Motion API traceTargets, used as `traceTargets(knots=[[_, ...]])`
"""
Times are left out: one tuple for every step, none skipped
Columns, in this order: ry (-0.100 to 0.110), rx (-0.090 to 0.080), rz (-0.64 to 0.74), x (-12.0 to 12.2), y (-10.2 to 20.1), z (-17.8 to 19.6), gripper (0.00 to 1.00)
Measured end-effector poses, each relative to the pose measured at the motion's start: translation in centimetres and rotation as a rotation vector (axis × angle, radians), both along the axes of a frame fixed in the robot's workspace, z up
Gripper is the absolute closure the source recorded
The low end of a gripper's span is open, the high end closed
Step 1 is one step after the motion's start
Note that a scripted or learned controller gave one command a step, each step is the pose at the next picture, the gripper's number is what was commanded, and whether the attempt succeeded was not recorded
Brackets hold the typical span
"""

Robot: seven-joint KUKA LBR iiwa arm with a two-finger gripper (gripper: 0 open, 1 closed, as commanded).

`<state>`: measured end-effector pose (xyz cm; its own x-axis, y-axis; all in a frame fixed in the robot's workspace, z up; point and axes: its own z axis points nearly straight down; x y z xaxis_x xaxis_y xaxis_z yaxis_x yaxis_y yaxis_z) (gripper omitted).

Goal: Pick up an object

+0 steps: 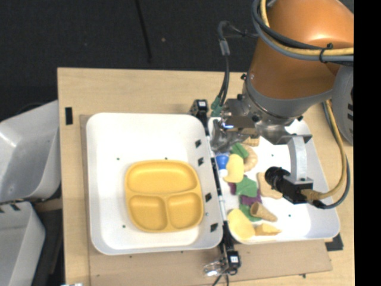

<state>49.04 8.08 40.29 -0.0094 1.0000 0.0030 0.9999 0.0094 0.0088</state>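
My gripper (228, 137) hangs low over the far left part of the right bin (309, 219), close to the wall between the two bins. Just under and in front of it lies a heap of toy foods: a green piece (239, 149), a small blue piece (221, 160), a pale yellow piece (235, 169) and a beige piece (250, 157). Nearer the front are a green and purple piece (246, 187), a cone (262, 212) and a yellow slice (240, 224). The big orange and grey wrist hides the back of the bin.
In the left bin (107, 142) a yellow divided tray (164, 194) sits in the middle. The wooden bench (71, 94) surrounds both bins. A grey object (27, 154) stands off the bench at the left.
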Motion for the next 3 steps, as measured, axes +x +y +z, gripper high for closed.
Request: traceTargets(knots=[[0.012,-0.007,-0.017,2.5,-8.8,-6.1,1.0],[0.017,-0.003,-0.004,-0.2,-3.0,-13.2,1.0],[-0.01,0.001,-0.002,0.0,-0.3,3.7,1.0]])
